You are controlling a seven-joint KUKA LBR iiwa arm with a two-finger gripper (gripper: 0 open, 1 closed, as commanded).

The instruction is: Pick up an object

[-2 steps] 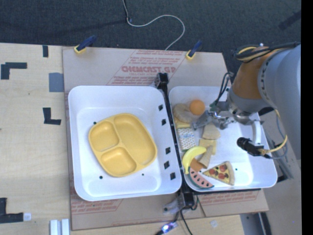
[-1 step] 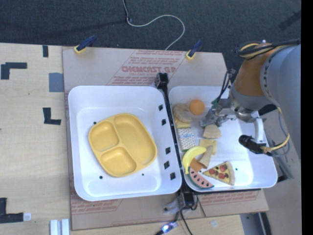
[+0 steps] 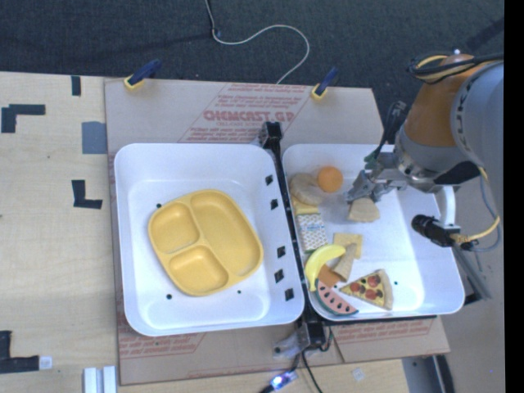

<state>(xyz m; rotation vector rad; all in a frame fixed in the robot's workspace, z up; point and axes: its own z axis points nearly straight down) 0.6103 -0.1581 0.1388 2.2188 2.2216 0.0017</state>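
Your gripper (image 3: 366, 188) sits low in the right bin (image 3: 426, 293), near its far edge, just above a pale food piece (image 3: 364, 211) — probably the target, since the arm comes in from that side. You cannot tell whether its fingers are spread or closed. The orange (image 3: 329, 178) lies just beside — it may get nudged.

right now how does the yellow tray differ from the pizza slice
The yellow tray is plain yellow, rounded, with three compartments; the pizza slice is a flat wedge with red dots. The tray is far larger. The tray lies alone in the left bin; the slice sits among other food toys in the right bin. Both lie flat.
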